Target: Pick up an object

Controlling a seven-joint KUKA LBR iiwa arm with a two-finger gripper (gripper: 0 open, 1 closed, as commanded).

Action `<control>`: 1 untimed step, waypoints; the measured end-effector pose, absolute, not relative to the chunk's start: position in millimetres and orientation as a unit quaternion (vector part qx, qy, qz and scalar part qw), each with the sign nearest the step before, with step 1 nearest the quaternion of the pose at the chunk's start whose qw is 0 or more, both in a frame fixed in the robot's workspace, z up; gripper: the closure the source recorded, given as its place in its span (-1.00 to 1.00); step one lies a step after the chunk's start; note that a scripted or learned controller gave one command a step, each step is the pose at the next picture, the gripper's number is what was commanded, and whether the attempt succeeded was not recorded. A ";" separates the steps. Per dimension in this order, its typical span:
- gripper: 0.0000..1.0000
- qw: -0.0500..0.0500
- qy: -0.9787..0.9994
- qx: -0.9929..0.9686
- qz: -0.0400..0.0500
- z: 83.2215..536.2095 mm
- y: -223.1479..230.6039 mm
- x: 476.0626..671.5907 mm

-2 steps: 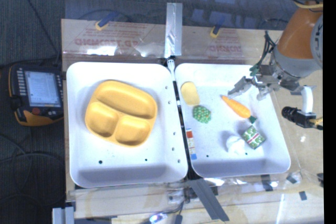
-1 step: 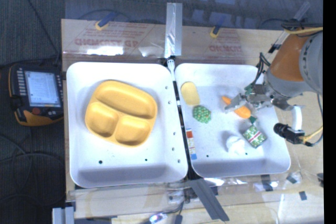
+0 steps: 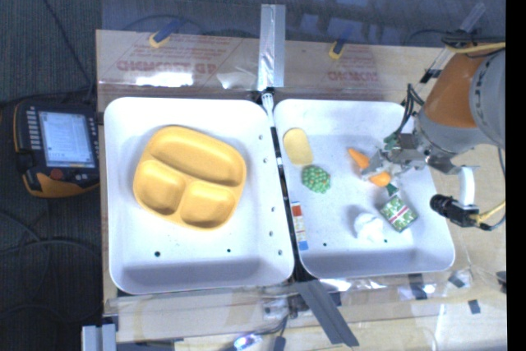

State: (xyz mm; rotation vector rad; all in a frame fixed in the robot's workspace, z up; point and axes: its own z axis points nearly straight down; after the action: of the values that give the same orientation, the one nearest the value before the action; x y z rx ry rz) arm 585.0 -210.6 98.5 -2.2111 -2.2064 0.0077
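White moulded plastic forms both shallow bins. Low in the right bin (image 3: 329,259) lie a crumpled white lump (image 3: 367,226) and a green-and-red carton (image 3: 398,213); higher, a knobbly green ball (image 3: 316,178), pale yellow piece (image 3: 297,145) and orange carrot (image 3: 358,158). Right of centre, the gripper (image 3: 394,164) touches an orange piece (image 3: 380,177); whether it is gripped is unclear. The left bin (image 3: 123,259) holds a glossy yellow three-compartment tray (image 3: 190,176).

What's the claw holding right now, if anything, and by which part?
Cannot be told. The claw sits low in the right bin, right by two orange pieces and above the green carton; no object is visibly between its tips.
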 end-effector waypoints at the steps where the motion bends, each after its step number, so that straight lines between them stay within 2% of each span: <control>1: 1.00 0.004 -0.730 -0.684 0.003 103.4 -196.6 563.3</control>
State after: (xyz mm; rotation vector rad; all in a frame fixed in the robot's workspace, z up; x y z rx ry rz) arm 563.3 -196.6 103.4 -2.1428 -2.2858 0.0098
